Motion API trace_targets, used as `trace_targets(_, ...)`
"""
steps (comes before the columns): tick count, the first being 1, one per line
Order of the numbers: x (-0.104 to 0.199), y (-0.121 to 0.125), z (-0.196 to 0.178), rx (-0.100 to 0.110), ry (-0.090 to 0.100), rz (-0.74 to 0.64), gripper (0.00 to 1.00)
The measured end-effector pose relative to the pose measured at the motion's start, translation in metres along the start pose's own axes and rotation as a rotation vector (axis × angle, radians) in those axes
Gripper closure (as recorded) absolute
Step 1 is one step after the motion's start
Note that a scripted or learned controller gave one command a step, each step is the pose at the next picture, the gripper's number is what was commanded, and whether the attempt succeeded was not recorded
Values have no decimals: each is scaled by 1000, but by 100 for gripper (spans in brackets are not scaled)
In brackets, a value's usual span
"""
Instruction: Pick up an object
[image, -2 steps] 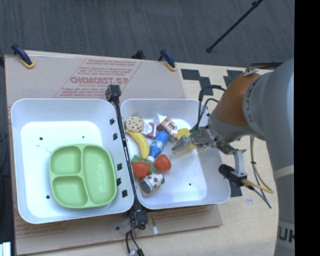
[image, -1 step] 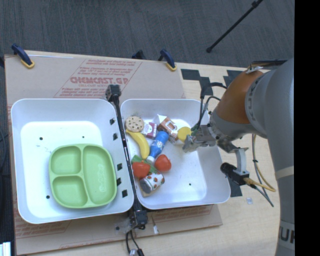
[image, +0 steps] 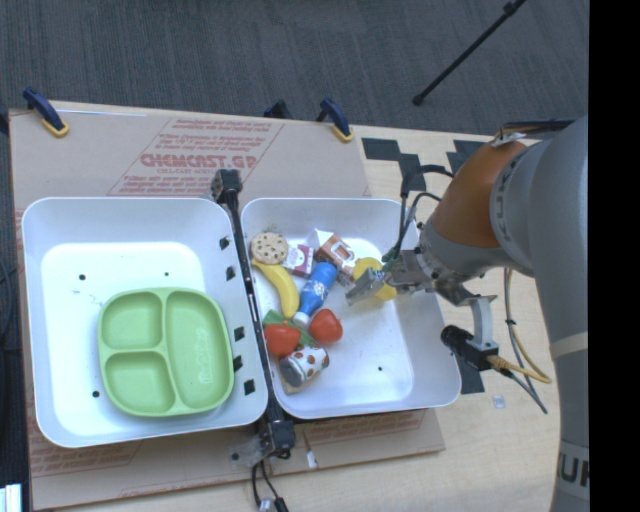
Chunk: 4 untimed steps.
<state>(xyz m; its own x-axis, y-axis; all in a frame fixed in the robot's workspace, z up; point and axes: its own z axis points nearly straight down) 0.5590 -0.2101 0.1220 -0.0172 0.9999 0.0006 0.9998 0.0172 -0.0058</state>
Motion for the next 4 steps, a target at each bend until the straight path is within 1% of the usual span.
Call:
trace_targets(1,0,0,-10,0,0,-2,100)
trace_targets(2,0,1,-20,-2,0,-4,100)
trace_targets(3,0,1,-20,-2,0,-4,0)
trace_targets(4,1,1,-30,-4,0,-6,100)
